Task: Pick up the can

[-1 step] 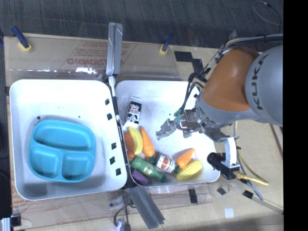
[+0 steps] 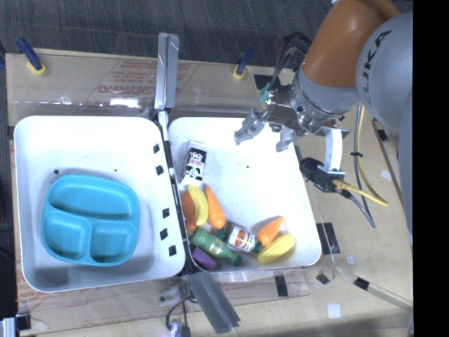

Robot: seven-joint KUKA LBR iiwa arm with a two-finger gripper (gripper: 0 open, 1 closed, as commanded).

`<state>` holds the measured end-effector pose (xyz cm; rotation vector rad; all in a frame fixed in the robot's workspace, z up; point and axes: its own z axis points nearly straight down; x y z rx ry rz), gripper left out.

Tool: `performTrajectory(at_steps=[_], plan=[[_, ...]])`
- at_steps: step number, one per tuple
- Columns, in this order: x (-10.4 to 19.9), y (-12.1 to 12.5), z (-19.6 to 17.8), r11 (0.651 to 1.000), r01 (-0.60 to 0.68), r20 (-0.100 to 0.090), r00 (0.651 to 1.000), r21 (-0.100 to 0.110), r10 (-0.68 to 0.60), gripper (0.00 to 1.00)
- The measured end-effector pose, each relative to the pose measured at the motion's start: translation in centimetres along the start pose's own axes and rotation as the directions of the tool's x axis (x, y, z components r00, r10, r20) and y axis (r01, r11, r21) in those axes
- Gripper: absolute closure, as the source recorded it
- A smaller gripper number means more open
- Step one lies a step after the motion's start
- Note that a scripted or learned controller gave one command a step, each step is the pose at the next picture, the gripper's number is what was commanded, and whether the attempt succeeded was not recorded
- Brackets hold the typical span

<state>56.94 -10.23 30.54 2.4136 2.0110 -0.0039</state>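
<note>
A cardboard-covered bench [image 2: 365, 258] under a dark ribbed backdrop bears two shallow white bins side by side, with a grey divider bar running between them.

Nearest the camera, along the front wall of the right bin [image 2: 298, 188], lies a cluster of toy groceries. A purple eggplant-like piece [image 2: 202, 260] sits at the very front corner, with a green bottle [image 2: 214, 246] lying across just above it. Beside the bottle's far end is the can [image 2: 240, 239]: a small cylinder lying on its side, with a dark end toward the bottle, a red-and-white label round its body and a pale cap end. It touches or nearly touches an orange carrot [image 2: 270, 229] and a yellow corn cob [image 2: 276, 248] on its right. To its left, against the divider, stand a banana [image 2: 199, 203], another carrot [image 2: 215, 208] and an orange-brown piece [image 2: 188, 213].

In the left bin [image 2: 28, 188] a blue compartment tray [image 2: 90, 218] rests on the floor toward the front.

Farther back in the right bin a small black-and-white milk carton [image 2: 196, 162] lies near the divider.

Beyond that, over the far right part of the right bin, hangs the gripper [image 2: 266, 135], its two grey fingers spread apart with nothing between them, well apart from the can. Behind it rise the grey arm and its orange band [image 2: 344, 41]. Blue clamps [image 2: 31, 56] grip the bench's far edge.
</note>
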Motion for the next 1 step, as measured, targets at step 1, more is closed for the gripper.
performTrajectory(at_steps=[1], plan=[[-4.05, -8.75, 10.18, 0.993, 0.12, -0.002, 0.993, 0.003, -0.12, 0.0]])
